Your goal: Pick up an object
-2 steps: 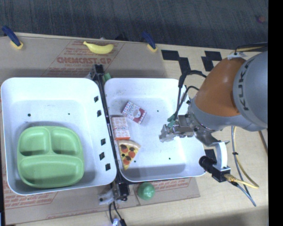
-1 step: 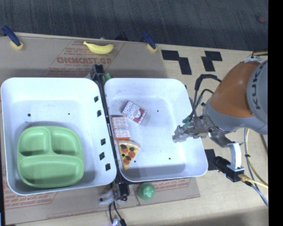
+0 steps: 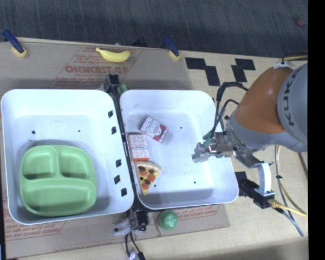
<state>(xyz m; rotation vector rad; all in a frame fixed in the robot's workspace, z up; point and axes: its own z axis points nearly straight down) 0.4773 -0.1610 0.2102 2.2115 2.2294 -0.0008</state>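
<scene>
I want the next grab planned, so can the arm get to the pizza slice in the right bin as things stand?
Probably yes. The pizza slice lies flat by the right bin's left wall, with bare floor between it and the pincer. A packet sits just above it.

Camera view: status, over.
Gripper low over right bin, east side, nothing seen between fingers. Pizza slice, two packets lie west, untouched. Path clear.

A divided plate [image 3: 58, 179] lies in the left bin [image 3: 21, 104]. In the right bin [image 3: 179, 99], a small box [image 3: 153, 129], a packet [image 3: 137, 145] and a pizza slice [image 3: 147, 176] lie along its left side, the tool [image 3: 200, 154] over its right.
</scene>
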